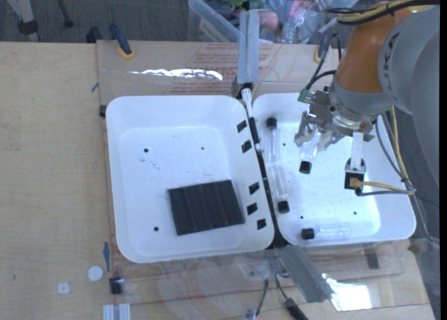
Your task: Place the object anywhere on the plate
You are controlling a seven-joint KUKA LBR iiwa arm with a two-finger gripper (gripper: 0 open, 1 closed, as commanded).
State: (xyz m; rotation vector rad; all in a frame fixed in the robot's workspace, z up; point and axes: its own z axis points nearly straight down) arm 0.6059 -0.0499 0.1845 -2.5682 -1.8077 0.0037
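Slanted overhead view of a wooden bench [49,172] carrying 2 shallow white bins side by side.

Far left of the jaws & lower in frame, a small round white disc [95,273] is lying on the bench outside the bins.

The left bin [115,172] is sitting well to the left of the jaws. A black ribbed plate [206,207] is lying flat on its floor, down-left of the jaws & well apart from them.

A row of small black clips [246,147] is running along the wall btwn the 2 bins, left of the jaws.

Up-left of the jaws, beyond the bins, a clear crate [209,4] is holding mixed coloured toys.

The right bin [398,221] is sitting under the jaws. Near its left wall, a short way left of the jaws, an upper clear tube [272,126] w/ a black end is lying in line w/ a lower clear tube [279,182], also black-ended. Below the jaws, near the bin's front wall, a third clear tube [328,230] is lying crosswise.

The gripper [312,145] is hanging over the right bin, pointing down. Can't tell whether the jaws are apart or together. A small black-tipped piece [304,166] is showing just below the jaws, a touch left. Can't tell if it is being clamped, or if it is touching the bin floor.

The grey arm w/ its orange band [363,53] is reaching in from the right, up-right of the jaws.
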